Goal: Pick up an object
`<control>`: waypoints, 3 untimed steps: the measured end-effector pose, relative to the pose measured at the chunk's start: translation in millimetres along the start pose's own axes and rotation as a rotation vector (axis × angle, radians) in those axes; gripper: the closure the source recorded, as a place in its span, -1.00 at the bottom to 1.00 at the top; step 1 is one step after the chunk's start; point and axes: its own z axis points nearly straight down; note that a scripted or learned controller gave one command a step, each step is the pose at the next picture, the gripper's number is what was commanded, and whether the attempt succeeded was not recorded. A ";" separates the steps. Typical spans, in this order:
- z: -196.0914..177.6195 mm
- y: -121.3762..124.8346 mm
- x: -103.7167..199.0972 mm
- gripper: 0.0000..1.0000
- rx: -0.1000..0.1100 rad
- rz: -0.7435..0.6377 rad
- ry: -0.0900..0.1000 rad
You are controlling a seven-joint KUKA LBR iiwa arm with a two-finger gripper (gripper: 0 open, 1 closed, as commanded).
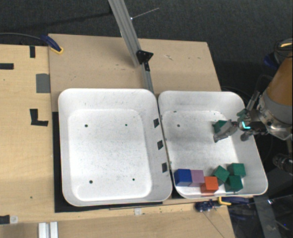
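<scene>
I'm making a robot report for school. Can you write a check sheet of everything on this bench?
Surface: wooden bench bearing two white bins, left bin and right bin.
Job's things: blue block, purple block, orange block, three green blocks, clustered at right bin's near edge; another green block at the gripper.
Clutter: nothing seen.
Grippers: gripper over right bin.
Cables: nothing seen.
Surroundings: slanted metal bar, dark floor.

One fixed camera looks down at a slant from above the tabletop. It stands far enough to take in both bins whole. The arm enters from the right edge.
</scene>
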 end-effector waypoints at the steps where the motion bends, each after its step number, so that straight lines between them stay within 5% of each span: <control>1: -1.6 0.7 -0.1 -1.00 -0.003 -0.001 -0.001; 3: 101.6 -7.1 13.4 -1.00 0.002 0.000 0.000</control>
